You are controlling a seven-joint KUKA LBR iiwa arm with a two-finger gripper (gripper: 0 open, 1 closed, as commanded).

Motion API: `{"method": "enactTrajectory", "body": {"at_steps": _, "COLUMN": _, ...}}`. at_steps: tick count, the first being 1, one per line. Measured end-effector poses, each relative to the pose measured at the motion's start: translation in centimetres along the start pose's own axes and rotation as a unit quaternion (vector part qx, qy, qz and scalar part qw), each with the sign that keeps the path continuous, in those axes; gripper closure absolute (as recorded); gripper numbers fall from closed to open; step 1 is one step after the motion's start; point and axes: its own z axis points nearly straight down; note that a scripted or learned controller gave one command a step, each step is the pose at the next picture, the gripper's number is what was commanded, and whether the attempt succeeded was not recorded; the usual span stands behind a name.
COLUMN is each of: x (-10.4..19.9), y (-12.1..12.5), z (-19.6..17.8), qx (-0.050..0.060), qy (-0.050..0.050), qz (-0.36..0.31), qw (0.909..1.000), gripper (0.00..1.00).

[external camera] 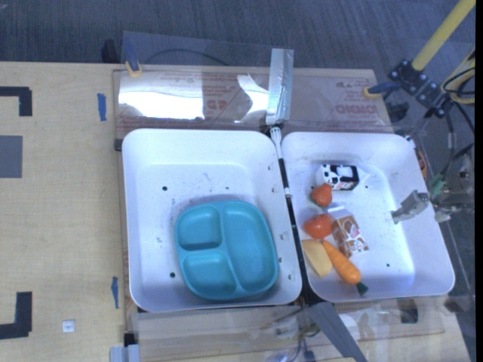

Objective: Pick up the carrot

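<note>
Illumination bright and even, cool blue cast. Strong glare on the clear panel [189,96] behind the bins; white bin [151,157] walls near overexposure. Shadows soft and short. Focus slightly soft throughout, fine detail smeared; foreground clutter at bottom edge blurred.

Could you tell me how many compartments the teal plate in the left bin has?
3. The teal plate has one compartment at its upper left, one at its lower left, and one larger one along its right side.
</note>
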Motion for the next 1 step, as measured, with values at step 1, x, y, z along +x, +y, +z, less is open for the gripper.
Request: {"method": "enactTrajectory", "body": {"at_steps": 1, "x": 5.93, "y": -0.93, "z": 6.42, "qx": 0.002, "qy": 0.0, "qz": 0.014, "qw": 0.9999, "gripper": 0.0}}
